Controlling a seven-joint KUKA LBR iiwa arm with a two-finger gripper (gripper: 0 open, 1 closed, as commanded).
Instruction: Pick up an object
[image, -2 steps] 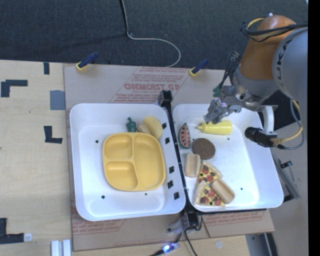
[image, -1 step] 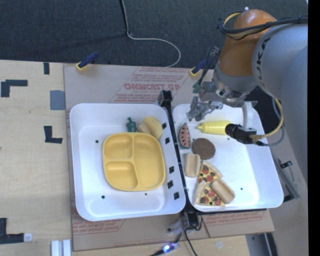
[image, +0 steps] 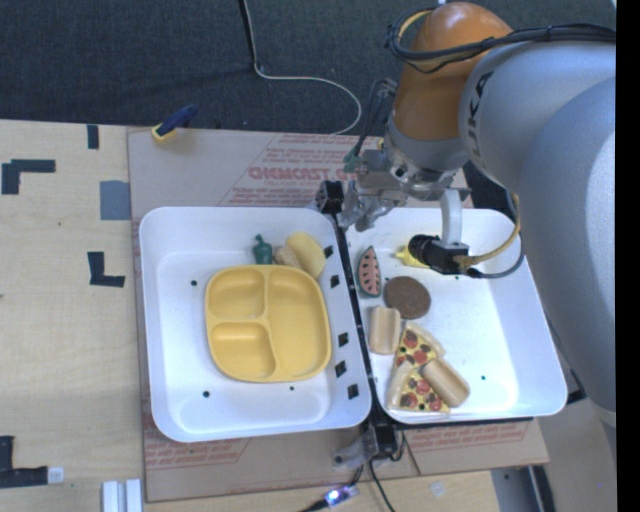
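Right bin (image: 520, 330): watermelon slice (image: 369, 272) just below jaws (image: 362, 212)

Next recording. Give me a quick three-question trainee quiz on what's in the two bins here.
1. True or false: the yellow divided plate lies in the right bin.
2. Which lies nearest the camera view's bottom edge? A) watermelon slice B) brown round cookie C) pizza slices
3. Fill in: the gripper hangs over the ___ between the bins, at their far end.

Key: 1 false, it lies in the left bin; 2 C; 3 divider.
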